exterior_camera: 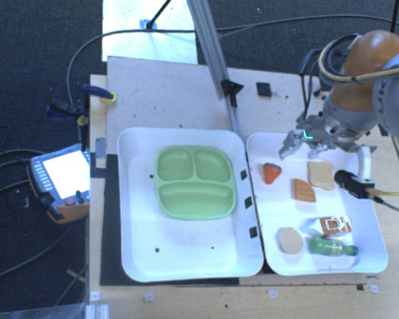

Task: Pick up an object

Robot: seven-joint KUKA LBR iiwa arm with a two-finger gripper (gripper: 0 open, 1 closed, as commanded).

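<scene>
Gripper fingers spread, empty, above right bin, near strawberry, labels unreadable

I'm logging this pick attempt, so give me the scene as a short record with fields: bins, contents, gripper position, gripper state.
left bin: holds a green plate with three compartments
right bin: strawberry, toast, cracker, round cookie, green bottle, orange-and-white packet
gripper: over the far edge of the right bin, above and right of the strawberry
gripper state: nothing seen between its fingers
bottle pose: lying on its side, near the packet
</scene>
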